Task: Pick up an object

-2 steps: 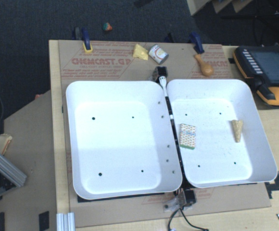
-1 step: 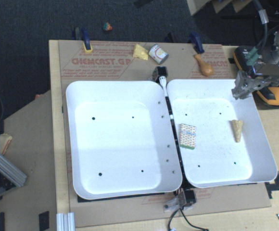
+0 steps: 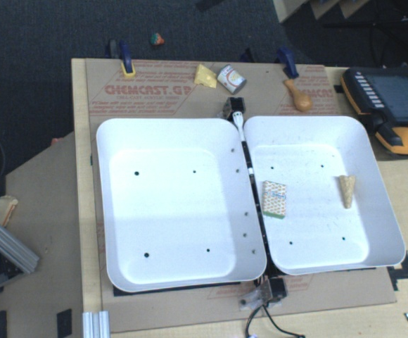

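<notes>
Inside the right bin you had two candidates: a small patterned packet lying flat near the wall shared with the left bin, and a tan cone well apart from it, toward the far side. You could not tell the claw's state.

Print on the small packet in the right bin is too small to read. The black-and-orange handset at the bench's right edge is cut off by the frame.
</notes>
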Robot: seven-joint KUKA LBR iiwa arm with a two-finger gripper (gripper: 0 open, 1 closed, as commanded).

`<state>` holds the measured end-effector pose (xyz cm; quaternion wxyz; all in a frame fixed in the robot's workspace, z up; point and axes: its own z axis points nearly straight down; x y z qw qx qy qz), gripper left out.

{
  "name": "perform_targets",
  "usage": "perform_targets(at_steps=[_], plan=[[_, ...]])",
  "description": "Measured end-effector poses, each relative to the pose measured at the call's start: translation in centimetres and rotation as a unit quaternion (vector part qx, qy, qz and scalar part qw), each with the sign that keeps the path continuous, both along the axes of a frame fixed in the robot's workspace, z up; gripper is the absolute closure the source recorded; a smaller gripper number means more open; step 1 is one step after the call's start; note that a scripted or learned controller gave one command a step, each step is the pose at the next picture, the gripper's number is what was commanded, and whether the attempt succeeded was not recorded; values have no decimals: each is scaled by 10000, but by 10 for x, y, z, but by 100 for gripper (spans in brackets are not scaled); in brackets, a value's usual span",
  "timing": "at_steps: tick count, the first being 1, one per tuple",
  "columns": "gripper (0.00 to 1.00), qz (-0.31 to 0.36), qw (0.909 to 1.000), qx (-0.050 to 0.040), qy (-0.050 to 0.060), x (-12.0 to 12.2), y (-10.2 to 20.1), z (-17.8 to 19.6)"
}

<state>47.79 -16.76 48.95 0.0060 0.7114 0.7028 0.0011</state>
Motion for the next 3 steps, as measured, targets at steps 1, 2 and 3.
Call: perform_targets(at_steps=[1, 2, 3], plan=[[100, 84, 9999, 41, 48, 80, 75, -89], [100, 110, 9999, 49, 82, 114, 192, -169], [100, 103, 9999, 58, -26, 21, 231, 1]])
